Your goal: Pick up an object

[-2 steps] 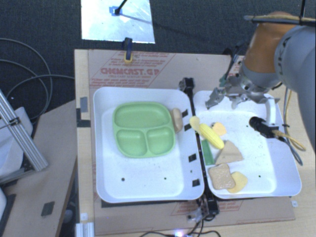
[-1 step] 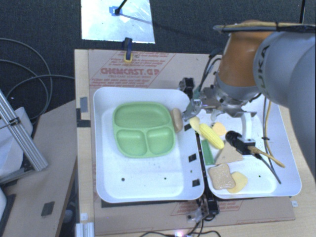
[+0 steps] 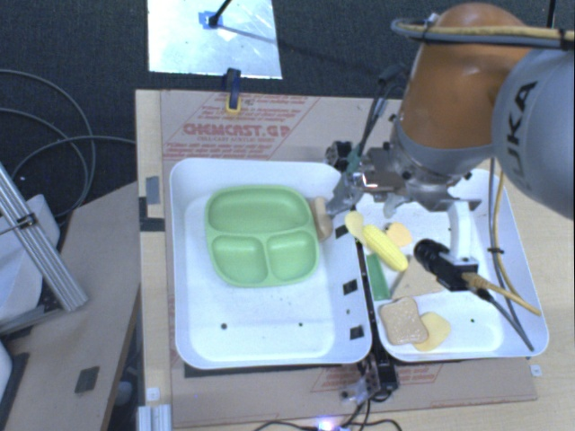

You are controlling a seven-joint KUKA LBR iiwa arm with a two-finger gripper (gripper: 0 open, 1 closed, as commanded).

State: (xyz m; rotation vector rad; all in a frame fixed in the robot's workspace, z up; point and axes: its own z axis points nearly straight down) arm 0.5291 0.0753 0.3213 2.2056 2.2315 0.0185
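Where the bench's pale corner juts out at far left, an aluminium frame [image 3: 40,250] leans beside loops of grey cable [image 3: 54,151] on dark flooring. To its right a cardboard sheet [image 3: 269,128] with red lettering lies under both bins, pinned at its top edge by a blue-and-yellow clamp [image 3: 233,92], with a silver panel [image 3: 211,25] lying beyond it.

The left bin [image 3: 269,330] carries a green divided plate [image 3: 262,233], flat and upright, set toward the bin's far half; the near half of the floor is bare white. A small tan piece [image 3: 320,218] rests just against the plate's right rim, close to the wall shared by the two bins.

Directly above and to the right of that tan piece hangs the gripper [image 3: 344,196], low over the shared wall. Whether the claw is released or clenched cannot be told from this angle, and nothing is visibly caught in it. The arm [image 3: 467,70], its orange band uppermost, reaches in from the right and covers the far part of the right bin [image 3: 472,317].

Below the gripper, a yellow corn-like piece [image 3: 382,245] slants along the right bin's left side, with a small yellow round piece [image 3: 398,234] touching it and a green stick [image 3: 377,278] just beneath. Nearer the front, a brown toast slice [image 3: 402,321] lies touching a pale yellow wedge [image 3: 435,330] on its right.
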